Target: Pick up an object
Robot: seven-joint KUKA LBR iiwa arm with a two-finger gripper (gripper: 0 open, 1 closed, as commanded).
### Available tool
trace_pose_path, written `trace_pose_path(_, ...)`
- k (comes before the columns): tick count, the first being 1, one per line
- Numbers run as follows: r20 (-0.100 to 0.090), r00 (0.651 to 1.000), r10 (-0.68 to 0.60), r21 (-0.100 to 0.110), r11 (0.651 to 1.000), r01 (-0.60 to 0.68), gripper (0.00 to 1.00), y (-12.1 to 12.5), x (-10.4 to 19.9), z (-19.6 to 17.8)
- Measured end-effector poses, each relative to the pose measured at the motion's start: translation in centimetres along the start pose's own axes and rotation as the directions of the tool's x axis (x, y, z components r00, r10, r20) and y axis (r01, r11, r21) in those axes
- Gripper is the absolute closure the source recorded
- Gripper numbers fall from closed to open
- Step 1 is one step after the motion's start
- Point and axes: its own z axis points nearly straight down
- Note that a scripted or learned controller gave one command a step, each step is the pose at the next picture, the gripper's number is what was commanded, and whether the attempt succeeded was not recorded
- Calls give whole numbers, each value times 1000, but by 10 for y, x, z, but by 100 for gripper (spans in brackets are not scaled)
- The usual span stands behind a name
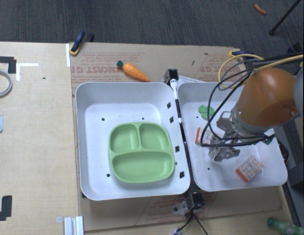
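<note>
Low in the right bin point(269, 180), the gripper point(223, 153) hangs above the white floor; I cannot tell how it stands, because the wrist covers it. Just beside it lies a small red-and-white box point(248, 168), perhaps a carton. A green divided plate point(141, 152) sits in the left bin point(93, 131).

There are two white bins: a left bin point(88, 146) and a right bin point(269, 177). One green plate point(140, 152) with three parts sits in the left bin. The right bin has two small packets point(249, 168) point(203, 136) and one green thing point(207, 112). One toy carrot point(134, 71) lies on the bench. There is one robot arm point(266, 99).
</note>
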Motion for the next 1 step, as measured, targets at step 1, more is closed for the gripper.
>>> trace_pose_path(1, -3, 995, 96, -2, 995, -96, 100, -86, 30, 10)
